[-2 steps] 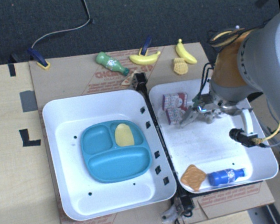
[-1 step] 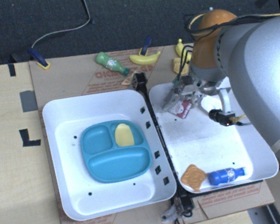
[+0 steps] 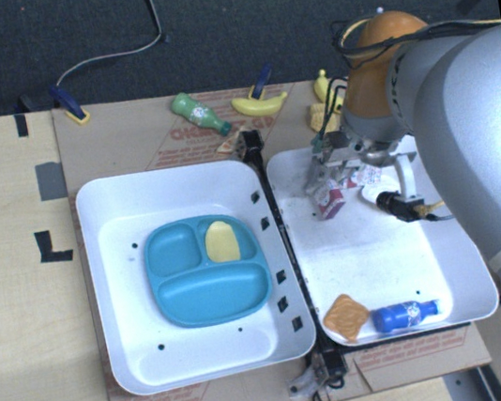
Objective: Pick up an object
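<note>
A small red-and-white packet (image 3: 334,200) sits in the upper part of the right bin (image 3: 449,252), and the gripper (image 3: 327,177) is right down on top of it. Touching or just above? Too blurred to call, and I cannot tell how the gripper is set either. My read: the approach is made, but the grab and the lift are both left to do.

Further from the packet, at the right bin's near edge, lie a blue bottle (image 3: 403,315) and a tan cracker (image 3: 346,316). The left bin (image 3: 114,265) holds a blue tray (image 3: 198,284) with a yellow piece (image 3: 222,241) in it.

Red lettering on the cardboard (image 3: 188,141) beyond the bins, unreadable. The packet's print is a smear too.
</note>
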